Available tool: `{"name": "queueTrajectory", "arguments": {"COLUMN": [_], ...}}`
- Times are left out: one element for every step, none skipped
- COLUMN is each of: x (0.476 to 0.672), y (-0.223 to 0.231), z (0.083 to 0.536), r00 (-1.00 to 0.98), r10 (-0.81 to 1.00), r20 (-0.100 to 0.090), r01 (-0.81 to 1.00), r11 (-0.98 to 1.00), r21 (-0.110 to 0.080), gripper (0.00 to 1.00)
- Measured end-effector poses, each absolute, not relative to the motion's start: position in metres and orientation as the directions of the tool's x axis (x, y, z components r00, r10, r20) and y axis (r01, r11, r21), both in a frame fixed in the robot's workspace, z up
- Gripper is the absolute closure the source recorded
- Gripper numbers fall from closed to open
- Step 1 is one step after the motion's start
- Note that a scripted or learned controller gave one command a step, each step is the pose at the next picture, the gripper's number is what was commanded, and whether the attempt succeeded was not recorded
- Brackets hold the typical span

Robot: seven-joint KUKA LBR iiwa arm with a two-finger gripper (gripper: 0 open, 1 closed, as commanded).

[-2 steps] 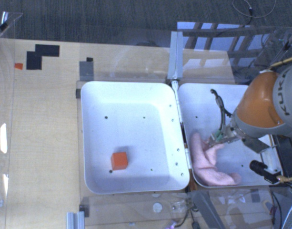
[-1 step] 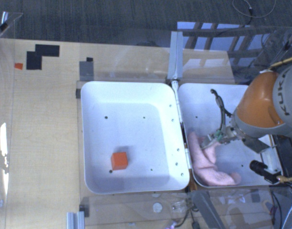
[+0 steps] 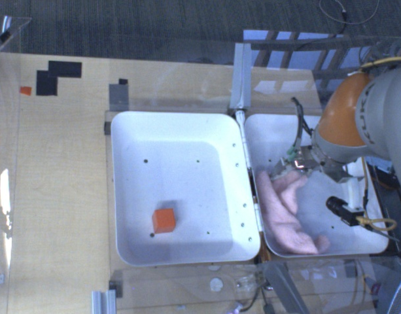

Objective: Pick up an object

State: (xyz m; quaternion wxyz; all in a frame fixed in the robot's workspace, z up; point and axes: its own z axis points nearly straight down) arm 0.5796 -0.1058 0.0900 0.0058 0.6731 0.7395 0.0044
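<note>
Grey arm [image 3: 386,113] with an orange band [image 3: 341,120]

The links are rounded and smooth (matt grey, the band glossy). Thin black cables [image 3: 298,120] run by the wrist, a yellow one [image 3: 377,222] loops lower down, and a small green-lit part [image 3: 293,154] sits at the wrist.

Worktop [image 3: 56,175]: pale wood, carrying two shallow white bins side by side. Left bin [image 3: 131,175]: one small orange cube [image 3: 164,220], near-left of its floor. Right bin [image 3: 269,133]: a pink plush toy [image 3: 285,211] lying along its left wall. Arm [image 3: 377,116]: grey with orange band, over the right bin; gripper [image 3: 297,162] at the toy's far end.
</note>
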Motion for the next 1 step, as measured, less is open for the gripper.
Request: {"name": "queueTrajectory", "arguments": {"x": [0.5832], "y": [-0.1048], "z": [0.1039], "r00": [-0.102], "r10": [0.995], "r20": [-0.006], "r01": [0.994], "r11": [0.102], "r21": [0.025], "gripper": [1.0]}}
